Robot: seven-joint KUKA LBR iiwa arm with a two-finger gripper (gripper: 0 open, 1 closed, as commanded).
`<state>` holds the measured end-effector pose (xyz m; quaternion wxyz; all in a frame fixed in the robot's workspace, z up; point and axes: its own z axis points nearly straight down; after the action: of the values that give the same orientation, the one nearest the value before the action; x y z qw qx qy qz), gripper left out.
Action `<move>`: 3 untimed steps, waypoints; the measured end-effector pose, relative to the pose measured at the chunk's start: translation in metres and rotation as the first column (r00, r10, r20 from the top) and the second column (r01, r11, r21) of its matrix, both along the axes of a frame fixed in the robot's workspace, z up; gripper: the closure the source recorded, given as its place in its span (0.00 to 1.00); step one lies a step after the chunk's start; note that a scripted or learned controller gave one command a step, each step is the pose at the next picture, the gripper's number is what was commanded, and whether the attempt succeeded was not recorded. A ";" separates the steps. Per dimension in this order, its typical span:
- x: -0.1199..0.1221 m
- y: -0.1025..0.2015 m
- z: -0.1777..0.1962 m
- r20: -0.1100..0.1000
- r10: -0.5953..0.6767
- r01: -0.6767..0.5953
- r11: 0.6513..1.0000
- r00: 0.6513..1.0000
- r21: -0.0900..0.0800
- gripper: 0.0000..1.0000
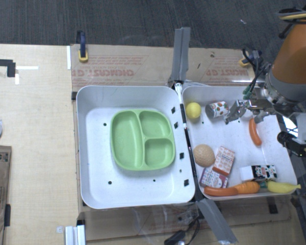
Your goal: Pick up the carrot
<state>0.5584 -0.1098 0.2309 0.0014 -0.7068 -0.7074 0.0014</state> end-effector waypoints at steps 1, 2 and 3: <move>-0.033 0.016 -0.111 0.001 0.198 -0.198 0.980 0.980 0.001 0.00; -0.033 0.015 -0.102 0.002 0.195 -0.195 0.981 0.981 0.000 1.00; -0.054 0.069 0.008 0.002 0.172 -0.172 0.985 0.985 -0.001 1.00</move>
<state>0.5040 -0.0404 0.2392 0.0002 -0.6429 -0.7660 0.0009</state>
